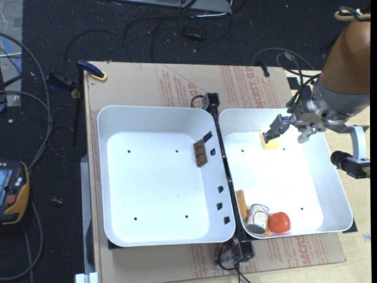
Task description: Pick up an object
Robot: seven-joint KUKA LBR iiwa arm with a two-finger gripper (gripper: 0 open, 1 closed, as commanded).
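My gripper (274,132) hangs over the back of the right bin (306,175), its dark fingers right above a small yellow block (271,143) on the bin floor. The block is partly hidden by the fingers. At the right bin's front lie a red ball (280,221), a small can with a label (257,216) and an orange stick (241,203). A brown chocolate-like bar (201,154) rests in the left bin (153,175) against its right wall.
The grey arm with its orange band (350,58) comes in from the upper right. A black divider (221,158) runs between the bins. Cables and a blue-and-yellow clamp (91,71) lie beyond the cardboard bench top.
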